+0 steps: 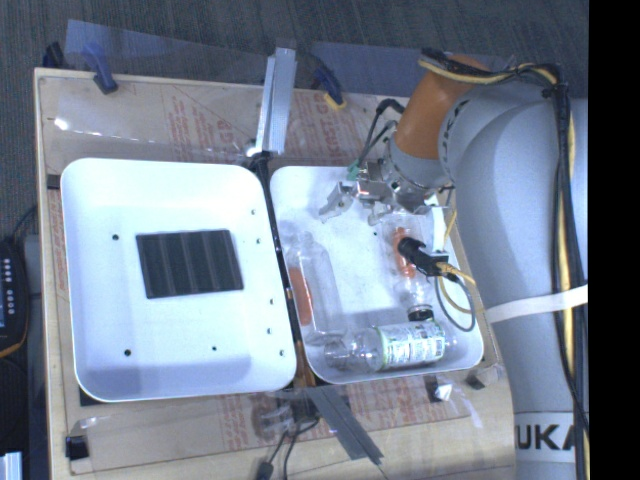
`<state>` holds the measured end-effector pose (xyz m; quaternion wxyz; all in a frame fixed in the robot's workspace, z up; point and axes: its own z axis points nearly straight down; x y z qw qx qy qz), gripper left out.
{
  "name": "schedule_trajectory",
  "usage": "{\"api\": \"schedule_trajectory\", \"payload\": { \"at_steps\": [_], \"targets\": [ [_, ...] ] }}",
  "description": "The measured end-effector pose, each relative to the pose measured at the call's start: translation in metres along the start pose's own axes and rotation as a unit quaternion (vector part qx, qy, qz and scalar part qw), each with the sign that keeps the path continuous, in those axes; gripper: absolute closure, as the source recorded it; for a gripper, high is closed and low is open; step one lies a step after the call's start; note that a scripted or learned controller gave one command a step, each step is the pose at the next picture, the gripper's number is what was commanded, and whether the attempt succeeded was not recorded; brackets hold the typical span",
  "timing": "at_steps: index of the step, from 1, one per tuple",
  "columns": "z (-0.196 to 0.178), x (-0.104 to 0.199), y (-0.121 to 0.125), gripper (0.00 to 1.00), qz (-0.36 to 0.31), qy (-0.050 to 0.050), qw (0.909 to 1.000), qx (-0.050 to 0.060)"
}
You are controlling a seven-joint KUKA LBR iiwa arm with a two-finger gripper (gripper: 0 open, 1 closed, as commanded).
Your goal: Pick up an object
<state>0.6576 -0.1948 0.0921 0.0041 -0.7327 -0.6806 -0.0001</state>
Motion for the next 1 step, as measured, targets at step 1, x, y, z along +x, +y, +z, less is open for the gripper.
{"api": "schedule_trajectory", "payload": {
  "at_steps": [1],
  "targets": [
    [-0.0904, -0.0043, -0.0399, 0.00, -0.021, -0.003, 0.9998, -0.002]
  ]
}}
